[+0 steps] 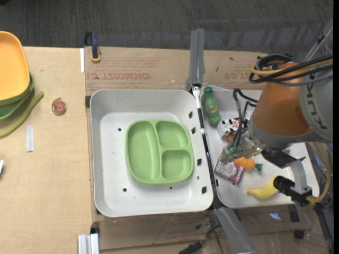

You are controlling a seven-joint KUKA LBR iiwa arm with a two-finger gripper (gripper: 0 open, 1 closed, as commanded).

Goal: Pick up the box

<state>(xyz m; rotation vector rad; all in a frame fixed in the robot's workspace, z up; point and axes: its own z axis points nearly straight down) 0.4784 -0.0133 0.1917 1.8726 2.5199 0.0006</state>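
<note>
Camera view shows two white bins: the left bin (100, 157) holds one green divided plate (159, 151), and the right bin (228, 194) holds one green bottle (211, 106), one banana (263, 192), one carrot (244, 163) and one box (229, 171). The box lies flat near the right bin's left wall, with its long axis slanted from upper left to lower right. The gripper (233, 152) is just above the box, and whether it is wide or narrow cannot be told.
</note>
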